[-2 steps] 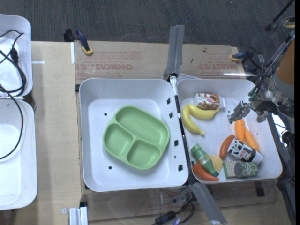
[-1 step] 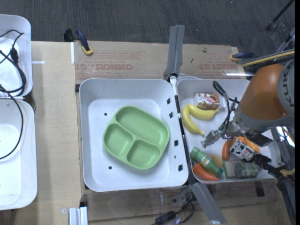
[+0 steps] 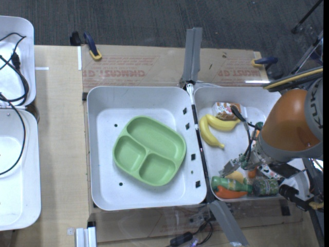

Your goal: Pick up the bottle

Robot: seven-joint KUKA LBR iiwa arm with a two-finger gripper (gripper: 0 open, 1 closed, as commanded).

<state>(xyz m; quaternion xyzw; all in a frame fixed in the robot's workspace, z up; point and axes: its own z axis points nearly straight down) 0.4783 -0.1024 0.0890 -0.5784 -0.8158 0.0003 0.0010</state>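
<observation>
Watch out, because the bottle [image 3: 263, 187] is in a crowded spot and a lot could go wrong. It lies in the right bin [image 3: 205, 138], down at the front wall, and an orange toy that looks like a carrot [image 3: 231, 192] is touching it. A small yellow thing [image 3: 235, 176] sits just beside them. The gripper [image 3: 241, 162] hangs right above this little pile, and you cannot tell from here if it is wide or narrow. If it comes down a bit off, it may grab the carrot or the yellow thing and not the bottle. It could also bump the bin wall, since the bottle is so close to it. The bottle is round and lies flat, so it may roll or slip away when it is squeezed. The big grey and orange arm [image 3: 288, 122] hides part of that corner, so you may not see a bad grab in time. The bananas [image 3: 212, 127] and the snack packet [image 3: 224, 108] are farther back and should be safe. The bottle looks small and dark, with a busy label, and it lies on its side. A green part [image 3: 224, 181] may be its other end, but that is hard to tell.
</observation>
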